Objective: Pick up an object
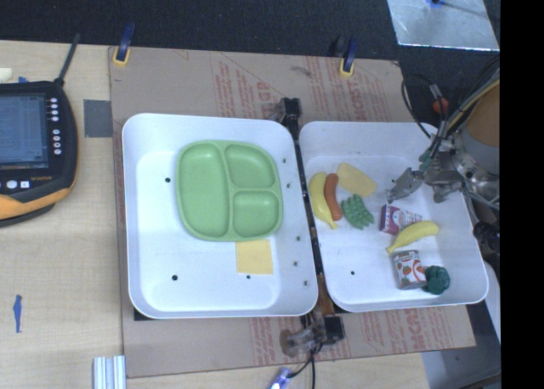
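Grey two-finger gripper (pixel 411 185) splayed open, holding nothing — just above small purple-and-white packet (pixel 396 219) | descend straight, centre it, avoid curved yellow banana (pixel 414 234) | 1 target.

2 white bins (pixel 136 209), 2 bananas (pixel 320 200), 1 green plate (pixel 228 190), 1 sausage (pixel 332 196), 1 broccoli (pixel 437 279)
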`<state>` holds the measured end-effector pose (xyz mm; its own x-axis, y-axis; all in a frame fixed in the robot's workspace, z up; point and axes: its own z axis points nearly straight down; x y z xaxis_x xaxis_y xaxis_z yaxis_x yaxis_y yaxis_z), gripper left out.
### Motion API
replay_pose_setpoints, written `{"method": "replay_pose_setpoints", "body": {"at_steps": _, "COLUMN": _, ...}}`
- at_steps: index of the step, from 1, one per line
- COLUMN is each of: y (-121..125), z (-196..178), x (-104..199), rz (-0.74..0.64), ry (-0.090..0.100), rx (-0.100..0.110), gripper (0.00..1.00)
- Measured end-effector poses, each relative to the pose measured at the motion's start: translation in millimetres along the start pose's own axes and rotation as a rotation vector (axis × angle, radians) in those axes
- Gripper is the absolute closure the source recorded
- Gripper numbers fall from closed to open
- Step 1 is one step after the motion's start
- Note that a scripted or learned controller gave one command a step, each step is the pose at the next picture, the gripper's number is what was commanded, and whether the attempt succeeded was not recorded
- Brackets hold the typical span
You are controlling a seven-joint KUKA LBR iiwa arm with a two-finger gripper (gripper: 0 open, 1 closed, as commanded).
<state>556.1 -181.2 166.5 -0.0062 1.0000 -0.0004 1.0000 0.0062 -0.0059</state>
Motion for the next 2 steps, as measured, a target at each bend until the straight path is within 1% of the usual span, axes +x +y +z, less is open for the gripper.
{"method": "replay_pose_setpoints", "body": {"at_steps": 1, "y": -51, "z": 56, "x": 1, "rz": 0.001, "ry": -0.002, "rx": -0.004, "gripper": 0.0}}
{"method": "replay_pose_setpoints", "body": {"at_steps": 2, "y": -2, "z": 75, "x": 24, "rz": -0.001, "ry": -0.001, "rx": -0.003, "gripper": 0.0}}
